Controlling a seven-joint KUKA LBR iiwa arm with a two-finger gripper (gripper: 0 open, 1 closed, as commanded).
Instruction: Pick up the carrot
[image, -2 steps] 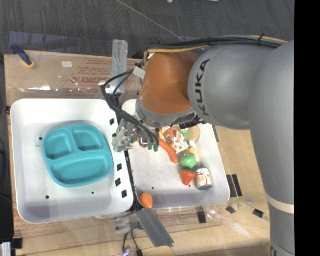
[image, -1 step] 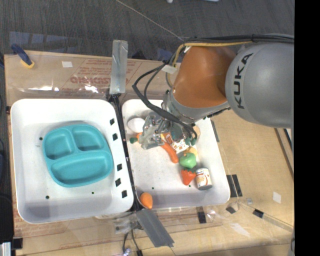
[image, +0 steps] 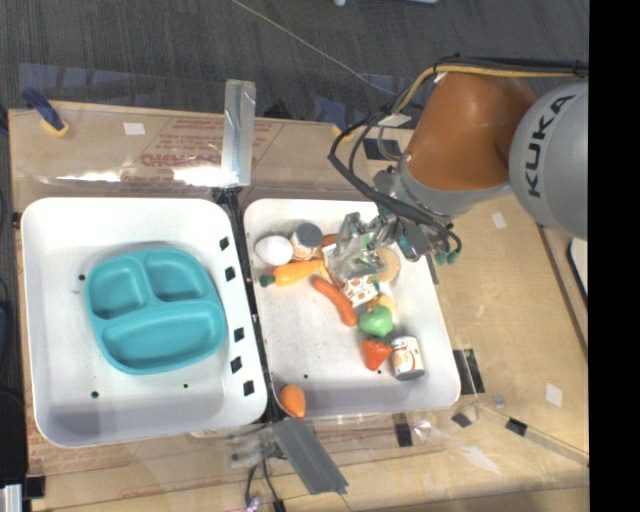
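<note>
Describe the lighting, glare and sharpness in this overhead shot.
Camera view: even, soft light; glare whitens the plastic sheet behind the left bin; the teal tray casts a faint shadow; the gripper over the right bin is slightly blurred among the toy food.

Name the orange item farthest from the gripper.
The small orange piece at the right bin's front-left corner, alone, well away from the gripper.
</note>
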